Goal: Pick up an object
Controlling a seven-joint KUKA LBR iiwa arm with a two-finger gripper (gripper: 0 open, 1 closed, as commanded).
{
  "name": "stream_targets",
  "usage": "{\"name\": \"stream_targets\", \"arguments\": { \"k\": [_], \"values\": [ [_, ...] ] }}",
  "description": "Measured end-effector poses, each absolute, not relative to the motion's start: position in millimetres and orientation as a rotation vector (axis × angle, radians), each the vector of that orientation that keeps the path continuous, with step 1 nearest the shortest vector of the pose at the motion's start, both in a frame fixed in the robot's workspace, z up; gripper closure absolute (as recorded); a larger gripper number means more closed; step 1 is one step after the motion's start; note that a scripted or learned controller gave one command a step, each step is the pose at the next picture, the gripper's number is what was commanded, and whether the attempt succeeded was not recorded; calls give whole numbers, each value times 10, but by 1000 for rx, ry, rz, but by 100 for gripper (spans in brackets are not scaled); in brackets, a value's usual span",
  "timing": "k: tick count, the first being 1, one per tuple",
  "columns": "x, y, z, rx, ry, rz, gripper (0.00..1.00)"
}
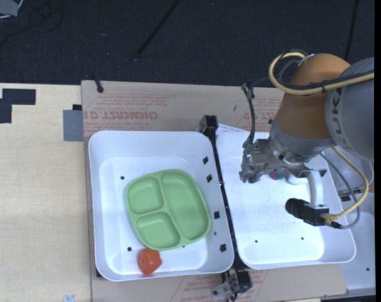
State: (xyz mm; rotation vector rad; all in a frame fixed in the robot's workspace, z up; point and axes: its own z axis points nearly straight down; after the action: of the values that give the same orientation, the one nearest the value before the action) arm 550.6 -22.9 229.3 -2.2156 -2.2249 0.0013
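Note:
My gripper (pixel 249 172) hangs low over the upper left part of the right bin (pixel 272 244), close to the wall between the two bins. Just to its right, partly under the wrist, lie a small teal and magenta object (pixel 278 175) and a white object (pixel 298 179). The left bin (pixel 109 168) holds a green divided plate (pixel 168 208) lying flat in its middle. A small red-orange object (pixel 149 260) sits at that bin's front wall, just below the plate.
A black plug with a yellow cable (pixel 305 211) hangs from the arm over the right bin's middle right. The arm's orange band (pixel 310 106) and grey body cover the bin's upper right corner. Cardboard (pixel 146 109) lies under both bins.

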Motion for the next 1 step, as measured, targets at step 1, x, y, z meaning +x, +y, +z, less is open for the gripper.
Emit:
{"name": "stream_targets", "arguments": {
  "k": [1],
  "values": [
    [5633,330,2371,-2213,-2225,0,100]
  ]
}}
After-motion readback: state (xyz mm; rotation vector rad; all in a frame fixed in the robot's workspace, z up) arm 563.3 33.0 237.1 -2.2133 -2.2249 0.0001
